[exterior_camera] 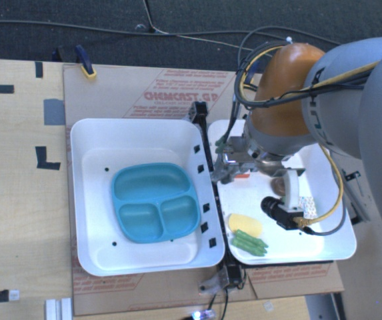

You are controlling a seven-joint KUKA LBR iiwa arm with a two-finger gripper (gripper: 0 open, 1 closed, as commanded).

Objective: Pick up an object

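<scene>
My gripper (233,167) hangs low over the left part of the right bin (331,245), close to the divider between the bins. A small red-orange item (243,175) lies right beside it, partly hidden by the gripper. A yellow object (245,224) and a green pea pod (249,243) rest at the front left of that bin. A brownish item (279,185) peeks out from under the wrist. The arm's grey and orange body covers the back of the bin.
The left bin (91,139) holds a blue divided plate (155,202). Black clips line the divider (207,172) between the bins. A black cable fitting (281,213) with a yellow cable dangles over the right bin.
</scene>
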